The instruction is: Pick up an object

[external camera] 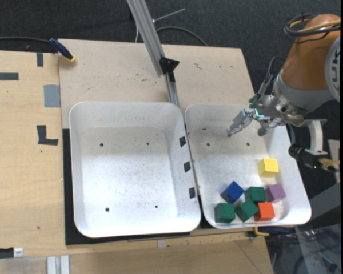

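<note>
The grey arm with its orange band [308, 41] is reaching in from the right of the frame, and its two-finger tool [235, 129] is hanging over the upper part of the right shallow white bin [201, 153], pointing down and toward the left. Whether the tool is released or clenched cannot be told from this slanted view, and nothing is showing in its grip.

The task's things are sitting in the lower right of the frame, inside the right bin. A small yellow cube [268, 166] is lying apart from the rest, near the bin's right wall, below the tool. Lower down a cluster is gathering against the bin's lower right corner: a blue cube [232, 191], turned so one corner is pointing toward the top of the frame; a dark green cube [224, 212] at the cluster's left end; two more green cubes [250, 203] just beside it; an orange cube [265, 211]; and a purple cube [276, 192] nearest the right wall. Being cubes, none is showing a long axis.

The left shallow white bin [80, 153] is lying beside the right one on the pale wooden worktop [103, 73]. A slanted metal rail [144, 21] is running from the top of the frame down to the bins' shared edge.
</note>
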Robot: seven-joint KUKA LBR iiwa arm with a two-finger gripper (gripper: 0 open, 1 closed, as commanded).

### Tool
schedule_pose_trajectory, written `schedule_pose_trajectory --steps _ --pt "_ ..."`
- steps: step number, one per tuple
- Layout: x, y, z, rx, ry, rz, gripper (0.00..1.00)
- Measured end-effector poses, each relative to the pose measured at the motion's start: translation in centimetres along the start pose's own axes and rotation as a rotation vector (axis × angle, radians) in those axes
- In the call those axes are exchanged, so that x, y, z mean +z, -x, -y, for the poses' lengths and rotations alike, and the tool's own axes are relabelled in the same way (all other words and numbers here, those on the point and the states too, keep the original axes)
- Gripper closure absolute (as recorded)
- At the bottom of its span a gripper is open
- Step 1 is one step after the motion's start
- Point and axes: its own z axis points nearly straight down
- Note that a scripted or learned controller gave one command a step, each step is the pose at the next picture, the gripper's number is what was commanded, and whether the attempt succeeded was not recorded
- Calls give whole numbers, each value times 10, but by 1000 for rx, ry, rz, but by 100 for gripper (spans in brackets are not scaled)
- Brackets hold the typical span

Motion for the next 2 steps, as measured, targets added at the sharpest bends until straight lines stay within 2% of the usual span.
schedule_pose_trajectory --steps 1,2 --pt "-2 0 -1 -1 4 1 0" --pt "57 9 -2 1 -2 1 0"
